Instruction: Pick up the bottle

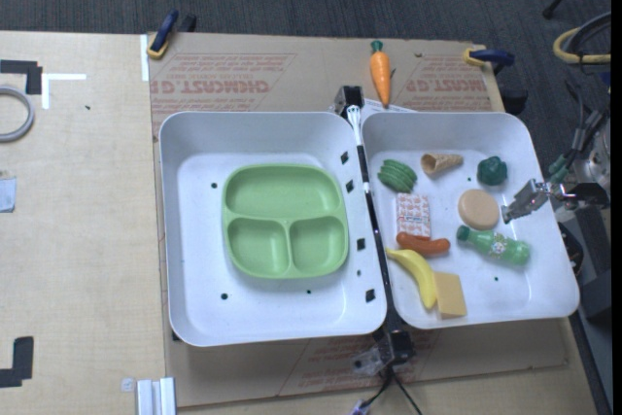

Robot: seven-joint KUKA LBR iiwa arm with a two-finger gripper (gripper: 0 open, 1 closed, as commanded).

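The bottle [496, 246] is green and translucent with a pale label. It lies on its side in the right bin [544, 296], near that bin's right wall, cap pointing left. My gripper [518, 202] comes in over the bin's right rim, just above and to the right of the bottle. Its fingers [507, 212] stand open with nothing between them, and they do not touch the bottle.
A tan round bun [478, 208] sits right beside the bottle and the gripper. The right bin also holds a dark green vegetable [492, 170], a cone [442, 162], a sausage [424, 244], a banana [418, 272] and cheese [449, 293]. A green divided plate [287, 221] lies in the left bin.
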